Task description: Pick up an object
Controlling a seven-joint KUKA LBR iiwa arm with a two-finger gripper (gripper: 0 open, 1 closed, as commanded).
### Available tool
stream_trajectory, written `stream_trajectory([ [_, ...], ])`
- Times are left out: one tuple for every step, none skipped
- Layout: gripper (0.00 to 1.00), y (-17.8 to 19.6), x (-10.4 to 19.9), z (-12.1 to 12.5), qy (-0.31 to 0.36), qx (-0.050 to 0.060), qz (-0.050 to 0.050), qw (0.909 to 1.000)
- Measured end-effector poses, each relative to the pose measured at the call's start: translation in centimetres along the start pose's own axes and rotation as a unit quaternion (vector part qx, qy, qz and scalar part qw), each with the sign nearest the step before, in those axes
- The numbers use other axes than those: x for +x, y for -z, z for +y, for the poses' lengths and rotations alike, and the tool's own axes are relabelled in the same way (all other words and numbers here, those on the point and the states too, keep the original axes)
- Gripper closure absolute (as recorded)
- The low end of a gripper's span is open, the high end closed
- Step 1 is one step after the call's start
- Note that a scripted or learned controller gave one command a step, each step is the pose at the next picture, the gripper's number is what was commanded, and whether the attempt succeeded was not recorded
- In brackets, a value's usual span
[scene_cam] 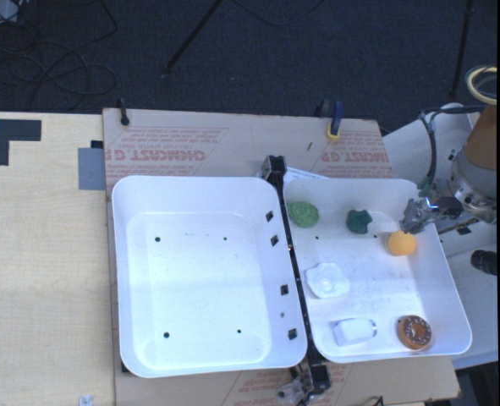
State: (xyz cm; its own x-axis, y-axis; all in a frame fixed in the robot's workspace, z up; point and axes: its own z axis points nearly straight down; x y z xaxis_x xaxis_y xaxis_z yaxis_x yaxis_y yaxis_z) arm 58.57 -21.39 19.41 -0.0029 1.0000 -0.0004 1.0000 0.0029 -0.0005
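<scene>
The right bin [453,311] holds a light green lump [303,214], a dark green lump [359,221], an orange ball [401,244], a white rounded piece [326,280], a white block [354,331] and a brown ring like a doughnut [414,332]. My gripper [419,215] hangs at the bin's right rim, just above and right of the orange ball. The ball lies below the fingertips, not between them.
The left bin [127,227] sits beside the right one, with a black divider [288,260] between them. Both rest on a cardboard sheet [190,146] held by a blue and yellow clamp [335,121]. Cables run behind the arm at the right.
</scene>
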Motion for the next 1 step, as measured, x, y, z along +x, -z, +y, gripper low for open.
stream_trajectory([
  [1.0, -0.32, 0.1, -0.25, 0.0, 0.001, 0.0, 1.0],
])
